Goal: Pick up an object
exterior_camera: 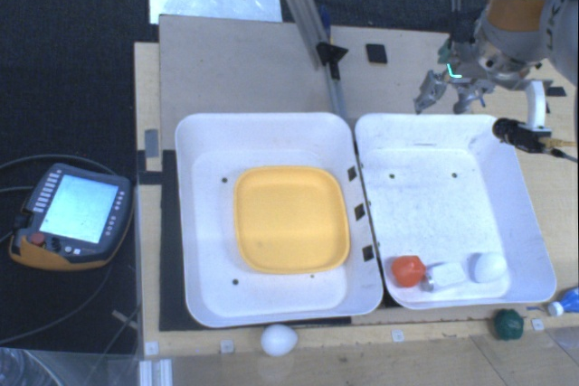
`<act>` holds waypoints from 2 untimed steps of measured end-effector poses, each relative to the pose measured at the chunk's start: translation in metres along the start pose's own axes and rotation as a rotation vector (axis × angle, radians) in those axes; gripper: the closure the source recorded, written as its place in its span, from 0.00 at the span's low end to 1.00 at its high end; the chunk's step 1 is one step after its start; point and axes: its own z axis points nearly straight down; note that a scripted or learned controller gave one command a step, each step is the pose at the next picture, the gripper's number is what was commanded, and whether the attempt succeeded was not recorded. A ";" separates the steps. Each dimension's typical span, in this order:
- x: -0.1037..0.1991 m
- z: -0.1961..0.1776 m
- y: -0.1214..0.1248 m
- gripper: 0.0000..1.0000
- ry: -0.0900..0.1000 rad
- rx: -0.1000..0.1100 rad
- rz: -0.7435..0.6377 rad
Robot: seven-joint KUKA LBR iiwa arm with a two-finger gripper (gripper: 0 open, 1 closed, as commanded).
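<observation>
The things that could be picked lie together in the near part of the right bin (520, 194), far below the claw (448, 97) in the camera view. There is an orange-red object (406, 270), a small white piece (445, 275) touching it, and a white round object (488, 267) just beside that piece. All three are well apart from the claw, down from it and slightly to its right.

The claw hangs above the far rim of the right bin, near its far left corner. Its two fingers stand apart with a clear gap, and nothing is between them.

Down and to the left of the claw is the left bin (194, 194), which holds a yellow square plate (291, 218).

Outside the bins, on the near edge of the bench (244, 68), a white egg-shaped object (279, 340) lies far down-left of the claw, and a dark green object (507, 324) lies far down-right. Far to the left of the claw, off the bench, rests a control pendant (72, 214) with a bright screen.
</observation>
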 end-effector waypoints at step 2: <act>-0.009 0.050 0.003 0.00 0.000 0.004 0.001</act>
